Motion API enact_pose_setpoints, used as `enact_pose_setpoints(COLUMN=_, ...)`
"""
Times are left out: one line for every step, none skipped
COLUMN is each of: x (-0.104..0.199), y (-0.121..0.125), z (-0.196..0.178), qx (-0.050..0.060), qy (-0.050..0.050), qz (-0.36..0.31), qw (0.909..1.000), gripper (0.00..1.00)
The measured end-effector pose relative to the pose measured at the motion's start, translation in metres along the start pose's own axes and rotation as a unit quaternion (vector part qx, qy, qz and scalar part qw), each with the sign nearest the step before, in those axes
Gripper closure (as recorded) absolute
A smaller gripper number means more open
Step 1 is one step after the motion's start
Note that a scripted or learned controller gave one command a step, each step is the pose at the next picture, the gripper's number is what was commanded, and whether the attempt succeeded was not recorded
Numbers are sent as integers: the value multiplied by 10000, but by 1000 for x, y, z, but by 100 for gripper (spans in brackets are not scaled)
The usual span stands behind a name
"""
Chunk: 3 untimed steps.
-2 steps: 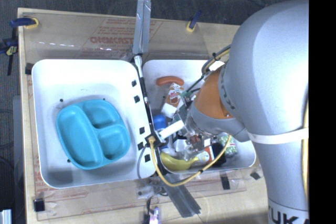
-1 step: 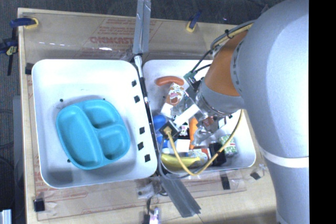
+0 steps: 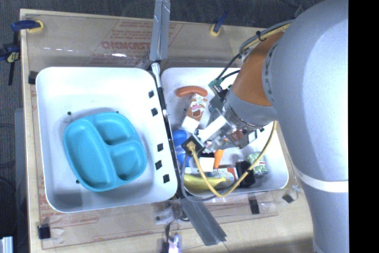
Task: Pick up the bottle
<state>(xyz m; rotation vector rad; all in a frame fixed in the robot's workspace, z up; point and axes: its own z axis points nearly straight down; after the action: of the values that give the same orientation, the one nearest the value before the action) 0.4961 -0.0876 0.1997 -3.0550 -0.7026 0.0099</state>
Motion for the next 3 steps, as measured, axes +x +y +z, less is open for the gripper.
enact_pose_setpoints(x=74, y=-106, z=-136, qx=-26, qy=12, qz=-1547, qw=9880, gripper=100)
enact_pose_setpoints(x=55, y=-162, z=-119, qx=-20, qy=-16, qz=-371, qw=9993, gripper=100)
enact_pose_setpoints(x=92, y=-239, z=-143, qx=-31, qy=-9, qz=-1814, qw=9834, gripper=100)
